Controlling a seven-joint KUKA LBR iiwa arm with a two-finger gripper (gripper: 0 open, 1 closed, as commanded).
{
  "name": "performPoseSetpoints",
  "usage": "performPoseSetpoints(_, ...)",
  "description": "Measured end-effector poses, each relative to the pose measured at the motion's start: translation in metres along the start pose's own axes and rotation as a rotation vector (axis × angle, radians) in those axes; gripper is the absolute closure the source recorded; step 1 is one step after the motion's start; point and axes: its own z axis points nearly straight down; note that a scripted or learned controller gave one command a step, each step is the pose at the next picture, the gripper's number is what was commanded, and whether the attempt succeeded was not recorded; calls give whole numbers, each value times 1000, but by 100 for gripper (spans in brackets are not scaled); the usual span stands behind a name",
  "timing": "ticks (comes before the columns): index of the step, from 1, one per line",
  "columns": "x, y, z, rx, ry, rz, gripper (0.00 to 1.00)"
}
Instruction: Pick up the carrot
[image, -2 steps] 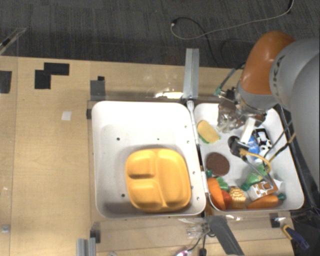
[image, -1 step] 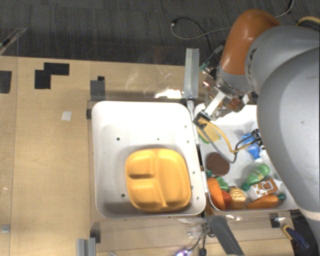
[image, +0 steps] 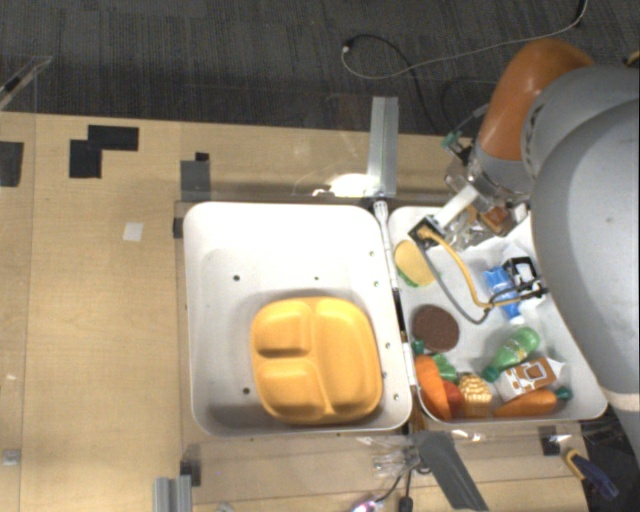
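Observation:
The carrot (image: 527, 404) is a long orange piece with a green end, lying along the near wall of the right bin (image: 578, 372). A second, stubbier orange piece with a green top (image: 432, 387) sits at that bin's near left corner. My gripper (image: 482, 218) hangs over the far end of the right bin, well away from both orange pieces. Nothing shows in its grasp.
In the right bin lie a yellow-green fruit slice (image: 411, 263), a brown round disc (image: 436, 326), a corn cob (image: 476, 391), a green item (image: 514, 348), a brown carton (image: 531, 375) and a blue item (image: 499, 284). A yellow divided plate (image: 316, 357) lies in the left bin (image: 230, 250).

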Motion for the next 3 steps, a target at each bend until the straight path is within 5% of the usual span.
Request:
performPoseSetpoints(1, 0, 0, 0, 0, 0, -1, 0)
performPoseSetpoints(2, -20, 36, 82, 1, -1, 314, 0)
performPoseSetpoints(3, -16, 34, 71, -1, 2, 302, 100)
